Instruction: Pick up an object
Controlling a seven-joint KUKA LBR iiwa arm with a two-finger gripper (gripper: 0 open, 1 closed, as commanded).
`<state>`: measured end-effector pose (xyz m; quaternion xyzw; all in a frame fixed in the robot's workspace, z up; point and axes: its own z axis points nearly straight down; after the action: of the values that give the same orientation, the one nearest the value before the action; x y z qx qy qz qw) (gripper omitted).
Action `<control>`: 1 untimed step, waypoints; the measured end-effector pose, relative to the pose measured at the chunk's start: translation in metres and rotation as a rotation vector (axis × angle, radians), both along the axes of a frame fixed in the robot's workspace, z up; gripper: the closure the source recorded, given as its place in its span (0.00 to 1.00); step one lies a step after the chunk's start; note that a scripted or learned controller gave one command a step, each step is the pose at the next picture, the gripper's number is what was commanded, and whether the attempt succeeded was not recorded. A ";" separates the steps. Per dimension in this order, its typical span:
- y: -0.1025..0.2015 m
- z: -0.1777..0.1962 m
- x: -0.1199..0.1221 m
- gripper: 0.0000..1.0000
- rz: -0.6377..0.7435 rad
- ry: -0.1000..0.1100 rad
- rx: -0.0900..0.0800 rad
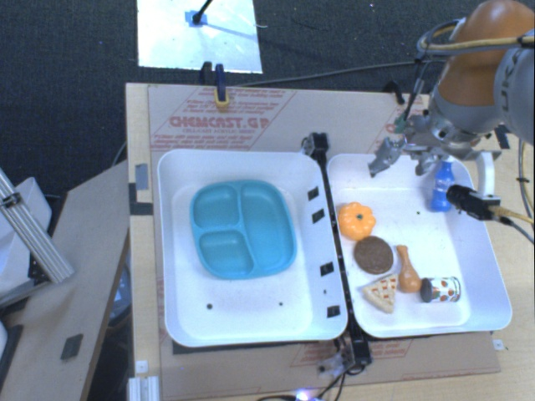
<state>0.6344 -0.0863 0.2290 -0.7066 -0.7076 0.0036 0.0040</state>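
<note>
White bins sit side by side on the tabletop (209, 111). The left bin (180, 224) has a blue plate (242, 228) with three parts in it. The right bin (476, 257) has the toys to pick from: an orange pumpkin (356, 220), a round brown patty (374, 255) just below it, a pizza slice (380, 294), a chicken leg (407, 270) and a small can (441, 290) lying on its side. A blue bottle (441, 185) stands near the far edge of that bin.

The arm (485, 57) comes in from the right. Its pincer (387, 155) hangs over the far left corner of the right bin, up above the pumpkin. I cannot tell if it is apart or together, but nothing is in it.

So the job looks like it is just at the start. No toy is lifted yet, and all of them lie in the bin. The pincer has yet to come down on one toy, close on it and lift it up. The pumpkin is the nearest one
</note>
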 end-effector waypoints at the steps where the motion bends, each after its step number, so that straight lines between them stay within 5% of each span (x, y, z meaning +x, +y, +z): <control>1: 0.000 0.007 0.002 0.00 0.002 -0.012 -0.001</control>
<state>0.6368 -0.0862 0.2364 -0.7060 -0.7082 -0.0004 -0.0007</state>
